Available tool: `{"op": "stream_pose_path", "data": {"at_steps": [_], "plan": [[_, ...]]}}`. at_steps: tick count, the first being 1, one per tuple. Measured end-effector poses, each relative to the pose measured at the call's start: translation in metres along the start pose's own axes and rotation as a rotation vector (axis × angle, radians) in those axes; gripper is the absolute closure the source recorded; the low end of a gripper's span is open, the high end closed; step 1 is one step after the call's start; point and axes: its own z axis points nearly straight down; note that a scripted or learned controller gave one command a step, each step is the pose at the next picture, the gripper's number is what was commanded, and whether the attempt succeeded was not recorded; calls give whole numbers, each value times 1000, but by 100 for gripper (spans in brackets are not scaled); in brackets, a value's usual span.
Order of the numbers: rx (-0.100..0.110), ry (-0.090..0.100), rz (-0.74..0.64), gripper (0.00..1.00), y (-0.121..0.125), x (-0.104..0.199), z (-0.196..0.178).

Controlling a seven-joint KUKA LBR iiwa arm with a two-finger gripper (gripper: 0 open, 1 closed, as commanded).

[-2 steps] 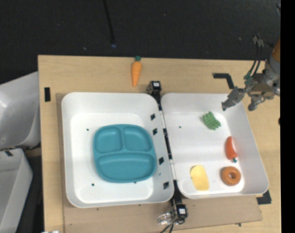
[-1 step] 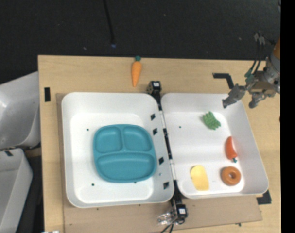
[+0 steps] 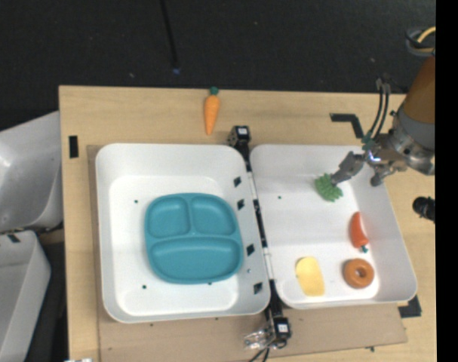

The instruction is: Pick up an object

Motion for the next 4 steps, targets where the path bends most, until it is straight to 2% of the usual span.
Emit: {"op": "stream_pose_path", "data": {"at_steps": [2,3,4], "plan": [[1,0,2,0,-10,-2,124],[-9,-2,5,100,-8,-4,109],[-10,-2,6,100,-9,-11,46]]}}
